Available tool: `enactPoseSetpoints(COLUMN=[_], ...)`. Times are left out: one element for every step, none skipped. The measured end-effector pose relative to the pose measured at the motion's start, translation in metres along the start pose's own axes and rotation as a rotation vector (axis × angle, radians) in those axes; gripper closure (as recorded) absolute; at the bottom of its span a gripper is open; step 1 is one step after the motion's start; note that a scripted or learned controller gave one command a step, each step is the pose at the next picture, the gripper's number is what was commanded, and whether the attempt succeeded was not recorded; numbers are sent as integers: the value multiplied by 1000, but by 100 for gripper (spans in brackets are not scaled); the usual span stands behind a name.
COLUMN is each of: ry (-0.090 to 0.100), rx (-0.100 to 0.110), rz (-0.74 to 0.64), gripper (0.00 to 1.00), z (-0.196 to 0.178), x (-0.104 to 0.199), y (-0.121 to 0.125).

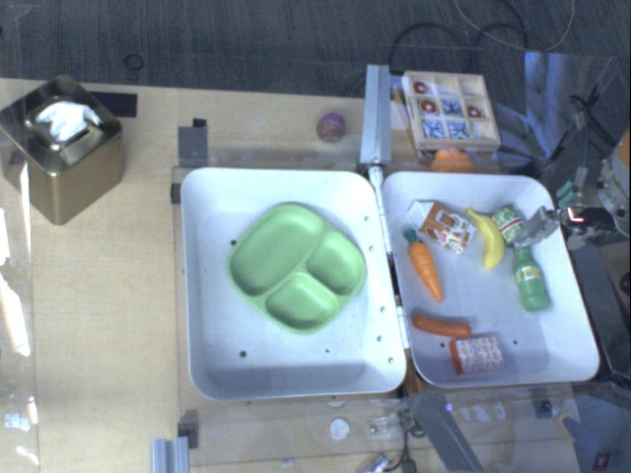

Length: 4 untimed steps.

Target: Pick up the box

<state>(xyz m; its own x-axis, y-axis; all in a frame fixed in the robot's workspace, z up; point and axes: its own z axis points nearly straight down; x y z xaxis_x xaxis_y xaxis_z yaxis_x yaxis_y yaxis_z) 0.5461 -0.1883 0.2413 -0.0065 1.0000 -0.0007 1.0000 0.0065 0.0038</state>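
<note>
The box (444, 228) is shown lying tilted in the right bin (582, 348), near its far left corner, just beside the carrot (426, 268) and banana (485, 237). The hand (548, 221) is seen at the bin's right edge, near a can (509, 223) and bottle (529, 282); its opening cannot be told. A neighbour could be caught instead, given the crowding. The arm is cut off at the right.

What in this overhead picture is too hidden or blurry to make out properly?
- Gripper, camera view: too small and blurred to tell how its fingers stand.
- Arm: cut off by the right edge.
- Box: printing too blurred to read.
- Orange thing: partly hidden behind the right bin's rim.
</note>
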Motion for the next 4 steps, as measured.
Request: enactPoseSetpoints(ry=[0,1,0,6], rx=[-1,0,-5,29], rz=[-23,112,-89,-271], gripper=[0,0,0,0], z=[146,146,154,154], x=[27,50,106,97], y=[52,71,97,118])
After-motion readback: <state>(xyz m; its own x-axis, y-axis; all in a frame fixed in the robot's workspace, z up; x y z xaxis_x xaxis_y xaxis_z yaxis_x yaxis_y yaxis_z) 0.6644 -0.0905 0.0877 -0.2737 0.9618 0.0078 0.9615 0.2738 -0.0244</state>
